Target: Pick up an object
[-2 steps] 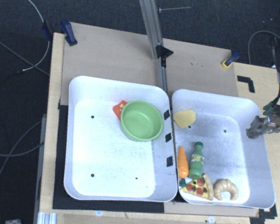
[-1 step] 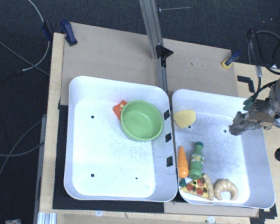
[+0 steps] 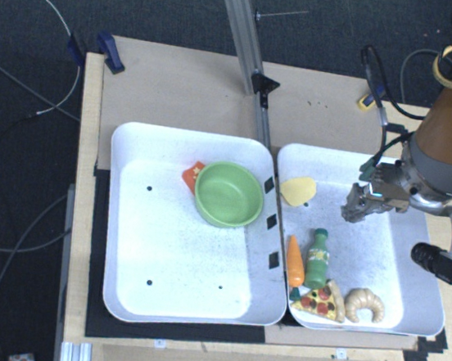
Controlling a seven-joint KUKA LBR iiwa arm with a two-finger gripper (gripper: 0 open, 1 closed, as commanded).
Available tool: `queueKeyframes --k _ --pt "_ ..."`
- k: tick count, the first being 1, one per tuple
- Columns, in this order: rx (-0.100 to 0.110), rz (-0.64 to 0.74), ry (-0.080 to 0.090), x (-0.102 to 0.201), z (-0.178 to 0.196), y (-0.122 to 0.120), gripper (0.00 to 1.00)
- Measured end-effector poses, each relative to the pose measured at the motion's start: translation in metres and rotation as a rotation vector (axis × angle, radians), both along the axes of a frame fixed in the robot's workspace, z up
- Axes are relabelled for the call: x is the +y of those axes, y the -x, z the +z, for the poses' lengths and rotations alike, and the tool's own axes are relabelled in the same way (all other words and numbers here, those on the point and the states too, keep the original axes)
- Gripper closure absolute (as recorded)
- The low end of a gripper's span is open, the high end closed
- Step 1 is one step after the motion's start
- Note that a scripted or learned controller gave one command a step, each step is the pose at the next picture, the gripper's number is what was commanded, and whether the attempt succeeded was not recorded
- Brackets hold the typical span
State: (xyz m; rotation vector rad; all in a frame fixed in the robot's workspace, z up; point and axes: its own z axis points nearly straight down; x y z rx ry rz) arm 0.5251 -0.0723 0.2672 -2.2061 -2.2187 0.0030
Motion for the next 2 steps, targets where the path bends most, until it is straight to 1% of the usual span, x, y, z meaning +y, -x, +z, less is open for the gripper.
queueKeyframes --k 1,2 --pt "0.003 0.001 0.0 0.059 0.001 0.006 1.0" --pt "0.007 -0.001 0.002 0.102 -0.008 0.006 1.0"
